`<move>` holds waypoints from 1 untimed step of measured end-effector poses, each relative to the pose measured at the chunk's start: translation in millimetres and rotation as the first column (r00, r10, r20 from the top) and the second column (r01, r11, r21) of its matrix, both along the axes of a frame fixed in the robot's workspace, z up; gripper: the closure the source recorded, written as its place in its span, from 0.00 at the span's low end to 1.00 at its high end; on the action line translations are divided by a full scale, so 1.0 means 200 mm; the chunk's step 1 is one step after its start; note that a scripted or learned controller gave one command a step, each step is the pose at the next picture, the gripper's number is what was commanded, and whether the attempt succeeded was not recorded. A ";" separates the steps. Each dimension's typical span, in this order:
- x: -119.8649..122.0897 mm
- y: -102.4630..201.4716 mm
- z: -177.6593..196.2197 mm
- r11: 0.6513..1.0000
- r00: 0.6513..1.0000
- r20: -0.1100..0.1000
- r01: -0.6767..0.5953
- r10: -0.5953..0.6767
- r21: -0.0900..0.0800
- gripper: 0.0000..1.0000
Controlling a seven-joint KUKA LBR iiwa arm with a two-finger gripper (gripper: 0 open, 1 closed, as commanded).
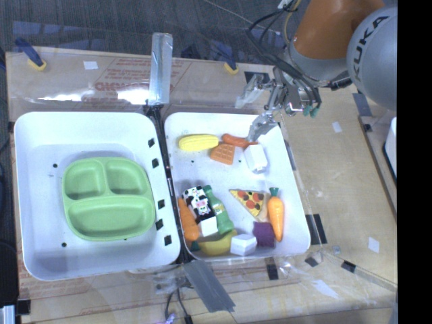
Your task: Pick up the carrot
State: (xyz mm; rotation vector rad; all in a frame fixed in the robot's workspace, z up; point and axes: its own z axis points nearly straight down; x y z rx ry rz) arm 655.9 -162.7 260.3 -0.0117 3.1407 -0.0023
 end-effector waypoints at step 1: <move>-0.23 -0.16 -0.58 0.976 0.976 -0.006 -0.218 0.218 0.004 0.00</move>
